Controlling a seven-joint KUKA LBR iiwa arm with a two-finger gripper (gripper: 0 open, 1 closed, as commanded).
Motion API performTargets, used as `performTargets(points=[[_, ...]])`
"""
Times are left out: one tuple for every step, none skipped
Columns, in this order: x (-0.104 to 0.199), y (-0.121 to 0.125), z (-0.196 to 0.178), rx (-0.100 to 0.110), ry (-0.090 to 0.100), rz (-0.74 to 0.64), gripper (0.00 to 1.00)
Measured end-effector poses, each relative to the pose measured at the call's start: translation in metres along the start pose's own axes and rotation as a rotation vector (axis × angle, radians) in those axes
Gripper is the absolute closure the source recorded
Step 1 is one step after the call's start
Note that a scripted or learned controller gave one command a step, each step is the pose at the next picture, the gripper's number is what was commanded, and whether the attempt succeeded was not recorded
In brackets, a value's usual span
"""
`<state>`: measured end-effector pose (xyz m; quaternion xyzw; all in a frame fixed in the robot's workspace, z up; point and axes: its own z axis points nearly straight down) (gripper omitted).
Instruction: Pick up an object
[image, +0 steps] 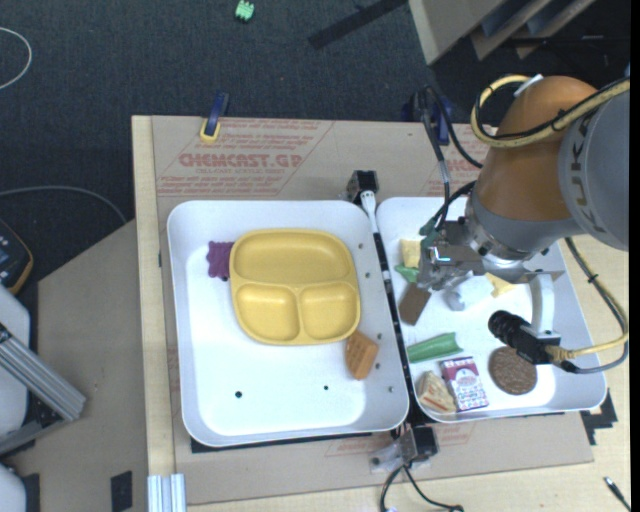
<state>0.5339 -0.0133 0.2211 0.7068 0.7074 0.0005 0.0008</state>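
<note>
A: Where the table (160, 300) carries its two white bins, what is the largest item?

B: Item one, the arm (545, 160): grey with an orange band, reaching in from the right over the right bin (580, 330). Item two, the left bin (190, 330), holding a yellow divided tray (295, 285) with three compartments, set toward its upper middle.

A: And the tool?

B: The tool (440, 265) hangs low over the upper left part of the right bin. Whether it is released or clenched I cannot tell; its tips are hidden among the parts below the wrist.

A: Smaller entries?

B: Right bin: a brown wedge-shaped piece (413, 303) just beside the tool, by the bin's left wall; a green pod-shaped piece (432, 347) below it; a round brown cookie (513, 371) toward the lower right; a small red and white packet (465, 385) touching a pale sandwich-like wedge (433, 392) at the lower edge; a yellow block (410, 251) near the top left.

A: Left bin?

B: A purple item (218, 258) touching the tray's left edge, and a tan cracker-like piece (361, 355) near the tray's lower right corner.
</note>
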Motion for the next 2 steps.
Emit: performTargets(points=[[-0.0108,-0.0078,0.0061,0.005,0.001,0.003,1.0],[-0.0064,-0.0009,0.0051,0.001,0.0,0.0,1.0]])
